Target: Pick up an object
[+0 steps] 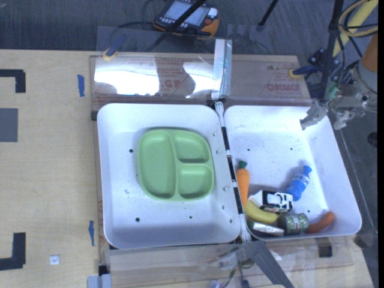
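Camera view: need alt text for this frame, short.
The arm's hand hovers over the upper right edge of the right bin, holding nothing that shows. Along that bin's lower edge lie a carrot, a banana, a blue bottle, a can and a few other small items. The left bin holds a green divided plate.

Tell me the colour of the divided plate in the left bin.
Light green. The divided plate shows plainly in the camera view, lying flat in the left bin.
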`<state>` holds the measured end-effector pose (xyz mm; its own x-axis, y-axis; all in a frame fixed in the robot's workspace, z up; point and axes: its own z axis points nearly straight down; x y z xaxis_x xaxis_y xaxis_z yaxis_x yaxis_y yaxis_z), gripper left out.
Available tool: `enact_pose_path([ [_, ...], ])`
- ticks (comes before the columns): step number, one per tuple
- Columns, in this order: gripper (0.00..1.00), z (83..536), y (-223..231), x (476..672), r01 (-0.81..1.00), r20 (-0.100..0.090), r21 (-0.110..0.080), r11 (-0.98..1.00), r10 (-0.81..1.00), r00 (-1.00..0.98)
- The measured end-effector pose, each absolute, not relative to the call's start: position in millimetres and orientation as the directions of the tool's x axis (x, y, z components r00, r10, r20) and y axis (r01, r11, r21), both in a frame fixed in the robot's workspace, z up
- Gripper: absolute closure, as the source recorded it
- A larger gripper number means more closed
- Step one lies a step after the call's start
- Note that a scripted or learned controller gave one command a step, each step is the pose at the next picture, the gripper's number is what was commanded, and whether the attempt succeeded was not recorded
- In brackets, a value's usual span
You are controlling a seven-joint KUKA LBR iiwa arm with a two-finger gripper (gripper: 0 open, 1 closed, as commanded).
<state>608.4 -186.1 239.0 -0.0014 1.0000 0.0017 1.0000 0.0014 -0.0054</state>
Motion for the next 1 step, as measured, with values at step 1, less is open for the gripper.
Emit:
enact_pose_path([
  [1, 0.0, 123.6, -215.6, 551.1, 0.999, 0.009, -0.007, 0.045, 0.999, -0.045],
])
